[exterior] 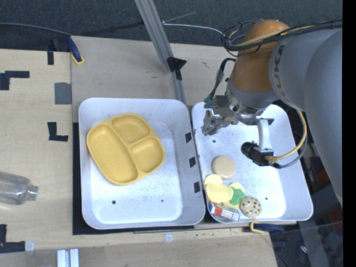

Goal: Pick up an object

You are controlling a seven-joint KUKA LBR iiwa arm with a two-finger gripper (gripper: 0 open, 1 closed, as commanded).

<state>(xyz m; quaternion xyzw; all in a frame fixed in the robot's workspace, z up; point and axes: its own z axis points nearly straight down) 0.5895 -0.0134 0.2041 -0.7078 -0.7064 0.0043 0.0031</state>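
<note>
**A:** Camera view, then: where did the gripper (pixel 212 124) stand against the right bin (pixel 289 202)?

**B:** Over that bin's upper left part, near its left wall, low above bare floor. I could not tell how its pincer was set; the angle hid that. Nothing showed in its grasp.

**A:** And the things to pick?

**B:** They were gathered toward the right bin's lower left corner. A round tan piece (pixel 224 166) lay uppermost of the group, somewhat apart from the rest. Below it were a yellow piece (pixel 217 191), a bit of green (pixel 238 196), a speckled cookie (pixel 250 206) and a small red-and-white packet (pixel 225 212), all crowded and touching.

**A:** Which looked easiest?

**B:** The tan one, I judged. It seemed light and stiff, like toy food, with a smooth domed top that might slip. Closing across its rim from opposite sides looked safest. The clustered ones risked a grab of two at once.

**A:** The left bin (pixel 133 204)?

**B:** It held a yellow divided plate (pixel 125 147), well apart from the right bin's group.
</note>
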